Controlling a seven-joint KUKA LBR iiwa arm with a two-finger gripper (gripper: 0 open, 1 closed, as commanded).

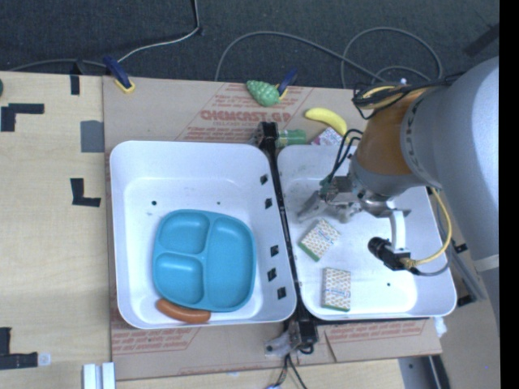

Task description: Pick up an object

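The gripper (318,205) hangs low in the right bin (422,298), right of centre frame; I cannot tell its state. Just below it lies a small packet (319,239), another packet (336,288) nearer the bottom.

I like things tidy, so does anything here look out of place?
Yes: a banana and a green toy lie on the cardboard outside the bins, behind the right bin. In the left bin, a sausage lies beside the blue plate, not on it.
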